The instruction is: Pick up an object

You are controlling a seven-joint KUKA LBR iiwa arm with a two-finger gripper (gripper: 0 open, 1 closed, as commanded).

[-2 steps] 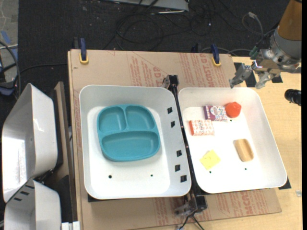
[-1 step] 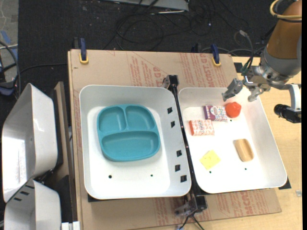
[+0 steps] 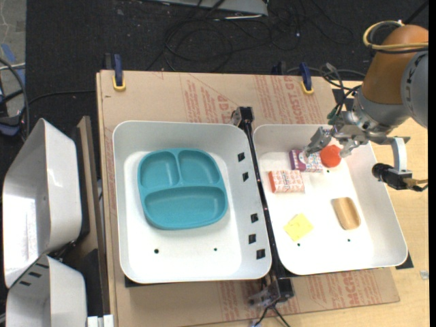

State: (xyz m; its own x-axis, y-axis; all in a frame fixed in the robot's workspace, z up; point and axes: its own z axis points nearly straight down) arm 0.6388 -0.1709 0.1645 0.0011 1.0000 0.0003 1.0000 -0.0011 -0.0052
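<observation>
In the camera view, the gripper (image 3: 332, 144) hung over the right bin (image 3: 381, 216) at its far side, fingers spread and holding nothing. The orange ball (image 3: 330, 157) sat just below them, touching a purple packet (image 3: 300, 159) to its left, so a short descent would meet it.

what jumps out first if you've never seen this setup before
The big teal plastic divided plate lying alone in the left white bin draws the eye first. Next comes the grey arm's gripper, low over the far end of the right white bin, beside a small orange ball and a purple packet. Nearer the camera lie a pink-and-white packet, a yellow square sponge and a tan bread-like roll.
</observation>
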